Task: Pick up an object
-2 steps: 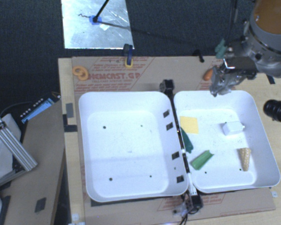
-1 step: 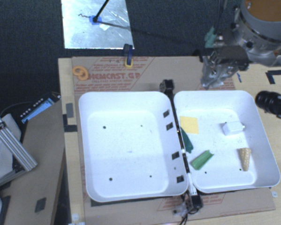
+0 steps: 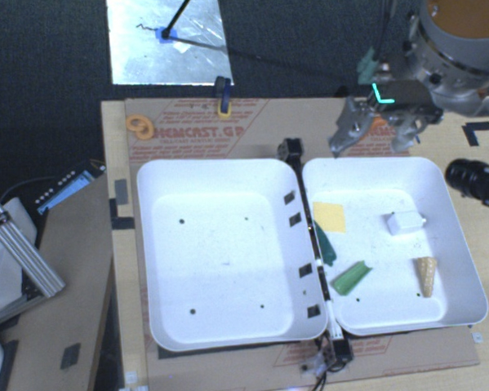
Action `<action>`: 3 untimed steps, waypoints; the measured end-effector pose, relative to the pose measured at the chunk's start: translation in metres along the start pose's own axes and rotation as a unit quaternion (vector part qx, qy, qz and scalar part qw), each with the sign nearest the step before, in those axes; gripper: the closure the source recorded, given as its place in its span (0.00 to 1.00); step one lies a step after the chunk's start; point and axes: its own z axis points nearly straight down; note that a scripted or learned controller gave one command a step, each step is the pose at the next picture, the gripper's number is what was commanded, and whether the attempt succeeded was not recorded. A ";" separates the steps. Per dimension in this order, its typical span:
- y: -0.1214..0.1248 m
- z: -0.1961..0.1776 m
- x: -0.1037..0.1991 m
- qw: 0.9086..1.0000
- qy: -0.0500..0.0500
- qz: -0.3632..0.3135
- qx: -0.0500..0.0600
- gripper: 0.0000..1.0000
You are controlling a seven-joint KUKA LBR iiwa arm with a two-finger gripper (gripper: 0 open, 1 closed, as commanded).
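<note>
1. Two shallow white bins sit side by side on a brown board on the bench. The left bin (image 3: 219, 249) holds nothing that can be made out; the right bin (image 3: 442, 221) holds several small items.
2. The gripper (image 3: 372, 135) hangs above the far edge of the right bin, at the end of a grey arm with an orange band (image 3: 459, 8) that enters from the upper right. Its two metal fingers (image 3: 345, 136) point downward and are spread apart, with nothing between them.
3. A flat yellow square (image 3: 329, 217) lies near the right bin's left wall.
4. A dark green piece (image 3: 325, 245) lies just below the yellow square, close against the divider between the bins.
5. A lighter green, elongated object (image 3: 351, 276) lies tilted, a little toward the bin's near side.
6. A small white block (image 3: 404, 221) rests toward the bin's right side, beneath and well apart from the gripper.
7. A tan cone (image 3: 427, 276), patterned like a wafer cone, lies near the bin's lower right corner with its tip pointing toward the near edge.
8. All five items rest on the bin floor, untouched by the gripper.
</note>
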 end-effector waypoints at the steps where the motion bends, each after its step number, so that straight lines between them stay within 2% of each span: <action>1: 0.000 -0.012 0.000 1.000 0.000 -0.002 -0.002 1.00; 2: -0.001 0.093 0.056 1.000 -0.001 -0.003 0.005 1.00; 3: 0.000 0.071 0.093 1.000 0.001 -0.002 -0.001 1.00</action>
